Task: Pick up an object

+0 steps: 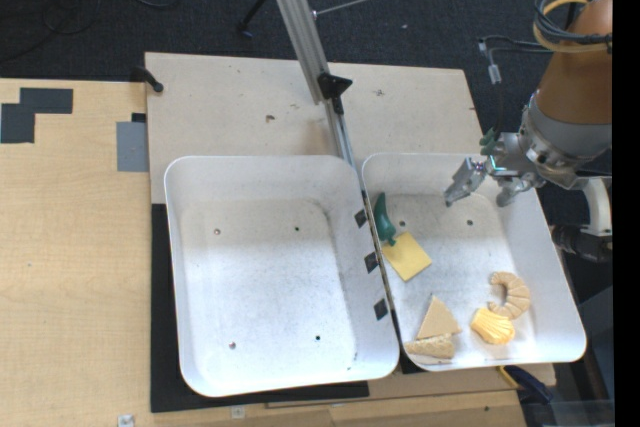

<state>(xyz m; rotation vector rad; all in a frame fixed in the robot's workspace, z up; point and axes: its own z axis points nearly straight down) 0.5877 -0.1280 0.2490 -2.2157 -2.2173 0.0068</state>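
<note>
Two white bins side by side on the bench (250, 105): left bin (265, 270) bare, right bin (530, 260) holding small pieces. At its left wall, a green tool (381, 217) touching a yellow square (408, 257). Near the front edge, tan wedges (436, 327), a yellow shell piece (493, 326), a curled pastry (513, 291). Over the right bin's far right corner, gripper (484, 185), fingers spread apart, nothing between them.

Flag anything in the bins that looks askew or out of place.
One thing stands out: the green-handled tool with a yellow flat head lies tilted against the divider edge of the right bin, its handle riding up the wall instead of flat. The croissant, shell-shaped piece and two wedges lie normally.
</note>
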